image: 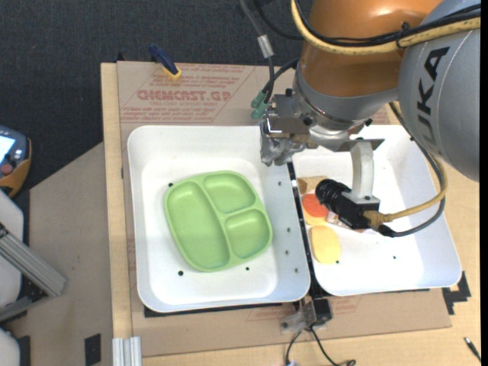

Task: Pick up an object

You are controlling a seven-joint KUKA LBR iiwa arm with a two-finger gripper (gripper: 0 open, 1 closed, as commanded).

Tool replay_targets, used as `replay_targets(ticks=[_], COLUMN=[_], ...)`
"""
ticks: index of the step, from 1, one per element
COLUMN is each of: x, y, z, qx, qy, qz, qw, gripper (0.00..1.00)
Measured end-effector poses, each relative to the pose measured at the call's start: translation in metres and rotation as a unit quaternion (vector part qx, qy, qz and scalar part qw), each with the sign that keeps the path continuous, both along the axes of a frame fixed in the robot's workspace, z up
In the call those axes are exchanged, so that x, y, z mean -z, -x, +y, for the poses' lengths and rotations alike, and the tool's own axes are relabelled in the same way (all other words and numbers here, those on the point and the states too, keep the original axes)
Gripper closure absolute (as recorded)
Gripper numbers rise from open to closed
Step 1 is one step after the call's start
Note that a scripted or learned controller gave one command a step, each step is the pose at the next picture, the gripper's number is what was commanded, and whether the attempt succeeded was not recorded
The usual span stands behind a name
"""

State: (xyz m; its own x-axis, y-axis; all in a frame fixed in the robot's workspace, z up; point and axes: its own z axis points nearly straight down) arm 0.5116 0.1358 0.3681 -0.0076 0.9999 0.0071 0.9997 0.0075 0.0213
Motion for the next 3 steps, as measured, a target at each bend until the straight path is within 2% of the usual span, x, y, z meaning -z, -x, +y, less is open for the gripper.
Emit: replay_targets(ticks=[1, 2, 3], x=[0.063, 0.003, -0.044], y=[0.03, 0.032, 0.032], z=[0.055, -0.016, -0.08], qx=[0.0, 0.007, 0.007], qy=[0.0037, 0.0033, 0.0039], qz=[0.015, 0.007, 0.007], qw=[0.9999, 0.9999, 0.9999], gripper=[1.0, 1.0, 1.0])
